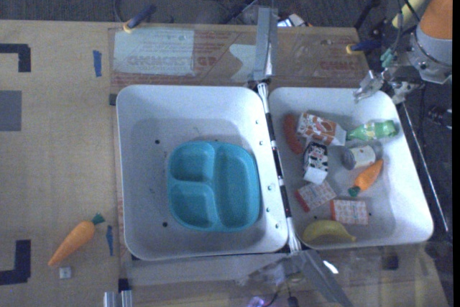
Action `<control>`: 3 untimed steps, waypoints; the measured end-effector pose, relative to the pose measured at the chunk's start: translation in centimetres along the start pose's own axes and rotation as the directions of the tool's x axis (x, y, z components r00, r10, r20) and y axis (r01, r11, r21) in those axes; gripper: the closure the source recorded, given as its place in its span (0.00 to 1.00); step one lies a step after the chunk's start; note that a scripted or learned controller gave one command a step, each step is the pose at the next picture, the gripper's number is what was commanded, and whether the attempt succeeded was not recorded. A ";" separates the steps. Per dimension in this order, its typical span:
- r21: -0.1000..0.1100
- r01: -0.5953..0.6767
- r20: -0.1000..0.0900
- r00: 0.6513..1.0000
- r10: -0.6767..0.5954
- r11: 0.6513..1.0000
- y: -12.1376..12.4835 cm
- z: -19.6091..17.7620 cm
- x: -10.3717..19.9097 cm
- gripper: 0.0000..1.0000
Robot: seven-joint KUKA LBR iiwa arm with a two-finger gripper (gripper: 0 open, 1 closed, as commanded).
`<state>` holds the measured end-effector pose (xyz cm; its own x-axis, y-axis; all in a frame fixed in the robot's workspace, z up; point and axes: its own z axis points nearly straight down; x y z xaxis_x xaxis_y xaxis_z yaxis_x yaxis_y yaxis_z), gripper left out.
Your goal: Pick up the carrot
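Note:
A small orange carrot (pixel 368 175) with a green top lies tilted in the right bin (pixel 413 183), near its right wall, just below a grey can (pixel 359 156). A second, larger carrot (pixel 71 241) lies on the wooden bench outside the bins, at the lower left. My gripper (pixel 373 85) hangs over the far right corner of the right bin, well above and behind the bin's carrot, and holds nothing that I can see.
The right bin also holds a green bottle (pixel 374 129), an orange-and-white carton (pixel 318 127), a cow-patterned carton (pixel 315 160), a red item (pixel 291 134), two small boxes (pixel 349 211) and a banana (pixel 327 231). A blue divided plate (pixel 213 185) sits in the left bin (pixel 136 154).

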<state>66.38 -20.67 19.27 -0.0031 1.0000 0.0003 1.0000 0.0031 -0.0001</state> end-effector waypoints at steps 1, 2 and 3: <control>-0.003 -0.134 0.002 0.991 0.134 0.991 0.4 -15.2 0.5 0.00; 0.000 0.179 0.001 0.984 -0.179 0.984 0.4 -4.5 -0.3 0.00; -0.004 0.209 0.003 0.978 -0.209 0.978 0.4 -13.0 0.5 0.00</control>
<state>66.75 -20.21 32.32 -0.2117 0.9773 -0.0031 0.9773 0.2117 0.0042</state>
